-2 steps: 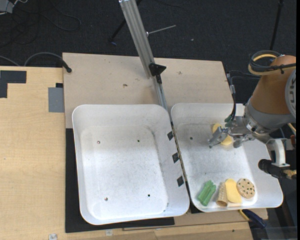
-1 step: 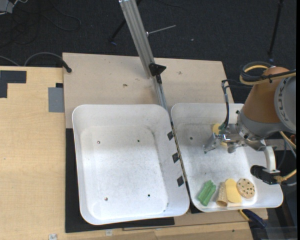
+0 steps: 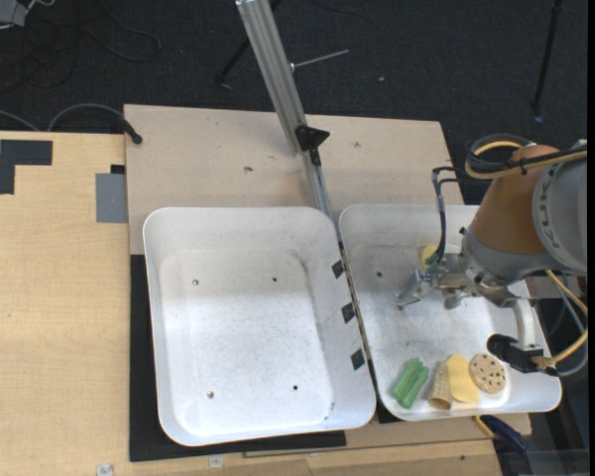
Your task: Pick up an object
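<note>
My gripper [image 3: 429, 294] hangs over the middle of the right bin [image 3: 382, 241], below the grey arm with its orange band [image 3: 506, 216]. Its two metal fingers [image 3: 408, 297] stand apart, open, and I see nothing between them. A small yellow-green object [image 3: 431, 256] peeks out just behind the wrist, mostly hidden by it. Along the bin's near edge lie a green block [image 3: 410, 382], a tan cone [image 3: 441, 390], a yellow piece [image 3: 462, 379] and a round dotted biscuit-like disc [image 3: 487, 372], all apart from the gripper.
The left bin [image 3: 243, 320] lies beside the right one, with black clips [image 3: 348, 311] on the shared rim. A slanted aluminium bar [image 3: 278, 77] rises behind the bins. Cables [image 3: 521, 350] loop at the arm's right.
</note>
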### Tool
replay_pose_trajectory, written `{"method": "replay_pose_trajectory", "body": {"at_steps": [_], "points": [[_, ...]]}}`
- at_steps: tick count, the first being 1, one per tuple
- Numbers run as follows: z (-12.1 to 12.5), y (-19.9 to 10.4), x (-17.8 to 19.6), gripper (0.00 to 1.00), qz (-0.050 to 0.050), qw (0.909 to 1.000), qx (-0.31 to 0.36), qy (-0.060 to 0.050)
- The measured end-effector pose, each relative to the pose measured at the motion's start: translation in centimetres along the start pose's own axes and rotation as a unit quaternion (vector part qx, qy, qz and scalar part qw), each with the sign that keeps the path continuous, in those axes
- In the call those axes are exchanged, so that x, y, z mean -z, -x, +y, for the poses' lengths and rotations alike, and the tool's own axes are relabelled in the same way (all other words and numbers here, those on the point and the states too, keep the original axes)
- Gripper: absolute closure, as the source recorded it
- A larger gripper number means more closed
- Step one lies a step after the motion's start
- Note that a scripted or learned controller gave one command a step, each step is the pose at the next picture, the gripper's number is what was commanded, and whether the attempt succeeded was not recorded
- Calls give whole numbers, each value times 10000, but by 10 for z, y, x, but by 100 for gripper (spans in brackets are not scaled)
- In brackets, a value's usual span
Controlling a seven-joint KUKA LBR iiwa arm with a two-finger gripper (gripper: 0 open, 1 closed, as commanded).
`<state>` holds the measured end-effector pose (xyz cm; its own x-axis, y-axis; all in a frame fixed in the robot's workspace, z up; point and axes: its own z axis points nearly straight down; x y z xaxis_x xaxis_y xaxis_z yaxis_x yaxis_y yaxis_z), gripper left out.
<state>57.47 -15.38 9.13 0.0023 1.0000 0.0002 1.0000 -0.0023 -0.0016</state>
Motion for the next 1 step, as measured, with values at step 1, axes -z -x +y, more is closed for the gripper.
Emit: {"method": "replay_pose_trajectory", "body": {"at_steps": [1], "points": [[0,1,11,100,3,10000,-28,1]]}}
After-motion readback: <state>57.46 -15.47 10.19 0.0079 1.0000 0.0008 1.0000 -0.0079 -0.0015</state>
